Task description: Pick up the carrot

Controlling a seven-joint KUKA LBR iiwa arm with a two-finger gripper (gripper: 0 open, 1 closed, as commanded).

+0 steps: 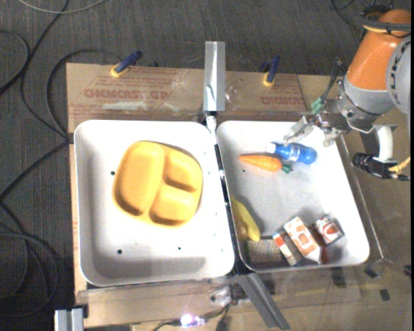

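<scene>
Carrot: the carrot (261, 162) is a smooth orange cone with a small green tip, lying flat in the upper part of the right bin (345, 185), its narrow end toward the divider.
Bottle: a glossy blue bottle (295, 153) lies just beside the carrot's green end, up and to the right.
Hand: the hand (310, 128) hangs over the right bin's upper right area, near the bottle; whether it is apart or together I cannot tell, and nothing shows between its fingers.
Arm: grey metal with a rounded orange band (374, 54), at the right.
Other things: a curved yellow banana (245, 221) along the right bin's left wall; small cartons (305, 238) bunched at its lower edge.
Left bin: the left bin (96, 240) holds a yellow moulded tray (159, 183) with three compartments.
Open room: bare white floor lies below the carrot, between it and the cartons.
Bench: brown board with two clamps (125, 63) at its far edge.
</scene>
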